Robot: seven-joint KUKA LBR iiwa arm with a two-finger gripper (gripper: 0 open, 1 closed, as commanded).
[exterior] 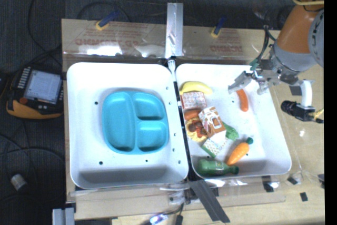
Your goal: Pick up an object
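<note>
Down at the lower edge of the right bin (274, 134) lies a dark green bottle (217, 167), with a carrot (238, 152) just above it. Higher up, toward the upper right of that bin, a small red-orange sausage (243, 99) — slim, glossy, tilted slightly — rests on the white floor. The gripper (251, 83) hangs right over its upper end, fingers spread apart and holding nothing. A banana (196, 87) and small cartons (204, 118) crowd the bin's left side. A blue divided tray (136, 119) sits in the left bin (84, 129).
</note>
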